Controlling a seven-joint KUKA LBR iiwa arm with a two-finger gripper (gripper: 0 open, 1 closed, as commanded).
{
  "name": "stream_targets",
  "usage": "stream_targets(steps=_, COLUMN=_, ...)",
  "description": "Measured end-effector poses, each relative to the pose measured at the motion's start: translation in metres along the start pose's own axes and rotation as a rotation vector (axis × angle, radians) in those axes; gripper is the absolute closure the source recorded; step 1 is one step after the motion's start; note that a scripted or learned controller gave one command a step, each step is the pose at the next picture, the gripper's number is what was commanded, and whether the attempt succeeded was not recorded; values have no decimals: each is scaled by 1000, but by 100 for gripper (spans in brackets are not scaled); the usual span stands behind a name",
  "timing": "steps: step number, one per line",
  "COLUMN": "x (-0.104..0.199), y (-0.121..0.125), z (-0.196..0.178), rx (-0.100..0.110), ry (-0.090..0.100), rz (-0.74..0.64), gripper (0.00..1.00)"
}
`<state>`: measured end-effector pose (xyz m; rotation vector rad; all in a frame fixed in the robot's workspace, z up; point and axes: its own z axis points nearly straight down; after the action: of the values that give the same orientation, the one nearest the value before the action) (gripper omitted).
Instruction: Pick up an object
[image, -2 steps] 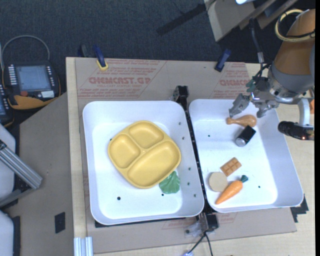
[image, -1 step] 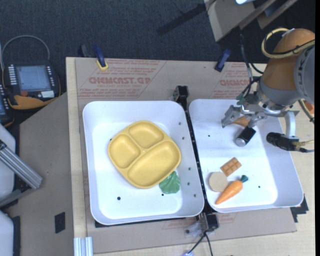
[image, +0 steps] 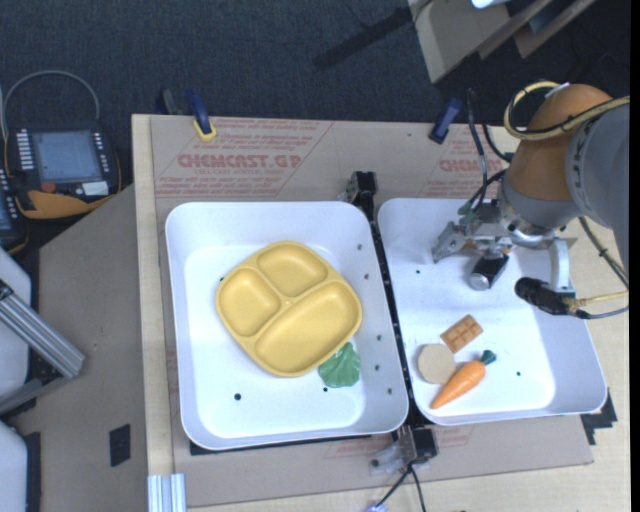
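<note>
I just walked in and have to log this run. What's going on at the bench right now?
A grey robot arm reaches in from the right, its gripper over the upper part of the right bin, with nothing visibly held. A toy carrot, a round cracker and a tan biscuit lie further down that bin. The left bin holds a yellow divided plate and a green leaf.

The grey arm (image: 600, 165) reaches in from the right, its orange band (image: 550, 140) above the wrist. The tool (image: 470, 255) hangs low at the arm's left end, pointing down and leftward.
</note>
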<state>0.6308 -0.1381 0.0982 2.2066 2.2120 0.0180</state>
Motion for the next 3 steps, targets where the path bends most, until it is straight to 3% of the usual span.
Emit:
stream_targets(steps=1, x=2, y=8, z=3, rx=-6, ry=2, rz=-4, gripper=0)
stream_targets(steps=2, x=1, y=2, z=2, rx=14, ry=2, rz=1, gripper=100)
stream_targets(steps=3, x=11, y=5, z=-49, rx=14, ry=3, rz=1, gripper=100)
